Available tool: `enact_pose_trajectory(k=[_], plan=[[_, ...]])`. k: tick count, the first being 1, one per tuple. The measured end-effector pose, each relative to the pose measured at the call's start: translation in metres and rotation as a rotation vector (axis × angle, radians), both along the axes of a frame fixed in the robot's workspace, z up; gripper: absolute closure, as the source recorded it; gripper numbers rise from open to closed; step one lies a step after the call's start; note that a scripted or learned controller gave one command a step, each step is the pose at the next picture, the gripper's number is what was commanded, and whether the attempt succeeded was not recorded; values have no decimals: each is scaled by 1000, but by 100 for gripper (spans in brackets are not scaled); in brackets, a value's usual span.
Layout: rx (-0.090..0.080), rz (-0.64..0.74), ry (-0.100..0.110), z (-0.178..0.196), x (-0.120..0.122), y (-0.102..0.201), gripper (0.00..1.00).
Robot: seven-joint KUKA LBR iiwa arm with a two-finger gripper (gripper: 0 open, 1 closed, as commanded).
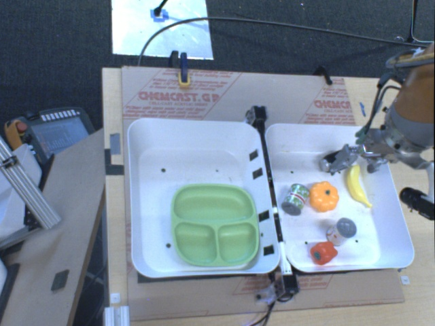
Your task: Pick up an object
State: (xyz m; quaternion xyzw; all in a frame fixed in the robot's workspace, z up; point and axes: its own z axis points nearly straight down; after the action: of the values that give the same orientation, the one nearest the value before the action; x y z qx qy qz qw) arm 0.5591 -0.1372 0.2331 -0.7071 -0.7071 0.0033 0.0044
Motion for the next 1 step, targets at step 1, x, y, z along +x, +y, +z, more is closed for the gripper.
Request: enact_pose_trajectory(k=[1], plan=[[-2, 3, -12, 7, 2, 0, 0]])
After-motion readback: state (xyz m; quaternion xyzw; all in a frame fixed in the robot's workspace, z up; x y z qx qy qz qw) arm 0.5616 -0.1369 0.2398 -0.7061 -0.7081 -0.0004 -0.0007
